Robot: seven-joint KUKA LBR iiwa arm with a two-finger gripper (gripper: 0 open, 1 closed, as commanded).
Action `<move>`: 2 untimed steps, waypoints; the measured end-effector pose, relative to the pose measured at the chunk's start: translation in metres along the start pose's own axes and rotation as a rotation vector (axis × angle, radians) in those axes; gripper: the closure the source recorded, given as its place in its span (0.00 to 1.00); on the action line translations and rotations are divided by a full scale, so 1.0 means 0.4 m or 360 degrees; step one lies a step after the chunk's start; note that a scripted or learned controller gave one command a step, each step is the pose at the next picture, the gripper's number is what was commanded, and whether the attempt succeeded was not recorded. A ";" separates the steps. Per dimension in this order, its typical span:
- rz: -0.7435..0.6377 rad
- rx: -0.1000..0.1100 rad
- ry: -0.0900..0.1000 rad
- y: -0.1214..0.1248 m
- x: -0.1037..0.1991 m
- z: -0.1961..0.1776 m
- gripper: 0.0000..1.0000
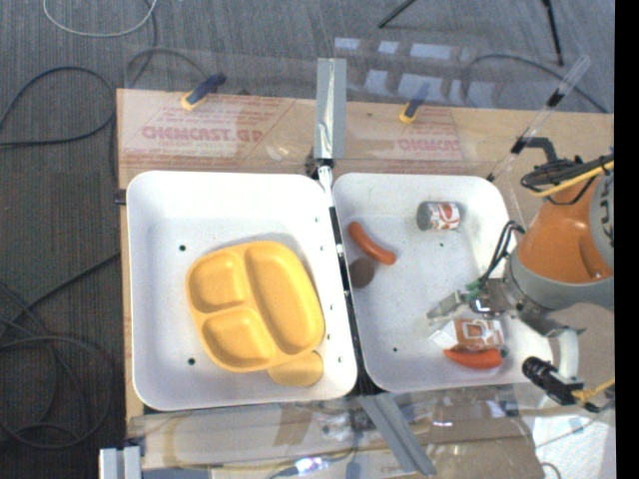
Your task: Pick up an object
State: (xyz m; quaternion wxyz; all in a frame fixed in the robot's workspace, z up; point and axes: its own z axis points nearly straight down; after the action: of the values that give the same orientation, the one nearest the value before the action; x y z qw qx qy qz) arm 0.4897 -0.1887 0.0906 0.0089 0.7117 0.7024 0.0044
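The object nearest the gripper is a small packet with a red and white label [477, 333], lying in the right bin [399, 297] at about 4 o'clock from the bin's middle, close to its near right corner. Touching the packet's near edge is an orange-red carrot-shaped piece [475, 358], lying almost level along the bin floor. The gripper [461, 302] hangs just above and at 10 o'clock of the packet, its pale fingers pointing toward 9 o'clock; whether they are parted or closed, and whether they grip anything, cannot be told from this slant. The arm [564, 252] comes in from 3 o'clock, its orange band sitting over the bin's right rim.

Farther in, a dark brown rounded lump [360, 272] rests against the right bin's left wall, and an orange-red sausage [370, 243] lies just beyond it at 1 o'clock, tilted. Farthest in that bin, near 12 o'clock, a small can [439, 216] lies on its side, well apart from the rest.

In the left bin [160, 297], a yellow divided tray [257, 304] with three compartments sits slightly right of centre, and a yellow rounded piece [297, 369] pokes out from its near edge at 5 o'clock.
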 end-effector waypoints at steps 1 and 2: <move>0.0001 0.0005 0.0004 -0.001 0.001 -0.022 1.00; 0.0316 0.0010 -0.0005 0.093 0.136 -0.001 1.00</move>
State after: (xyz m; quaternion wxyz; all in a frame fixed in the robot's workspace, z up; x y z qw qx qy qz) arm 0.5276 -0.1346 0.0913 0.0072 0.7778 0.6285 0.0019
